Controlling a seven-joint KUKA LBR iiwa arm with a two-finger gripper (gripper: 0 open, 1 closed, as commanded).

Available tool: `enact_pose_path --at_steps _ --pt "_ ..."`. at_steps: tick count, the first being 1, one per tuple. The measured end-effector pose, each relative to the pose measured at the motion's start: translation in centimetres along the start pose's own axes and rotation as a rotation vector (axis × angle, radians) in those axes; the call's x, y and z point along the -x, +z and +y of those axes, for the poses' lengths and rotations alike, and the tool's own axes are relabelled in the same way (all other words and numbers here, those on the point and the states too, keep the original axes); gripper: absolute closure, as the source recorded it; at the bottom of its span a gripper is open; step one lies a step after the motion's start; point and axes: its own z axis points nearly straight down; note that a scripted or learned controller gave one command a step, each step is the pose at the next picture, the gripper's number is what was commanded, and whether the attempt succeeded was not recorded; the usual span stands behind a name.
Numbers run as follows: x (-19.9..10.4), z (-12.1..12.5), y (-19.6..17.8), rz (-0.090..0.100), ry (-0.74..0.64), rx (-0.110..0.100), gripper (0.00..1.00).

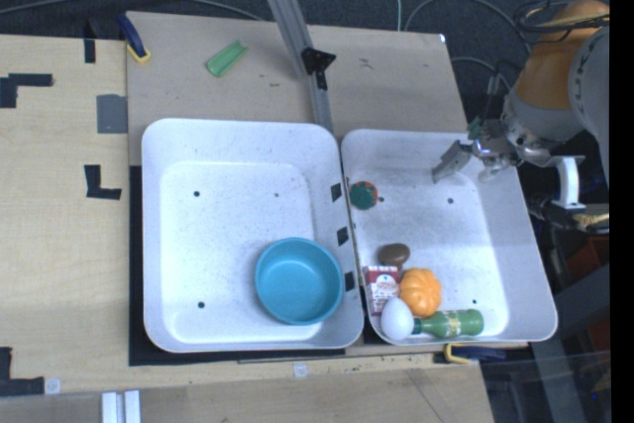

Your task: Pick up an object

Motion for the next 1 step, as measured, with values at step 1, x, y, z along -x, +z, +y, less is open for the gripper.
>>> enact_pose_path --at_steps 1 --pt "-0.14 -0.12 5.46 0.0 0.0 0.0 0.0"
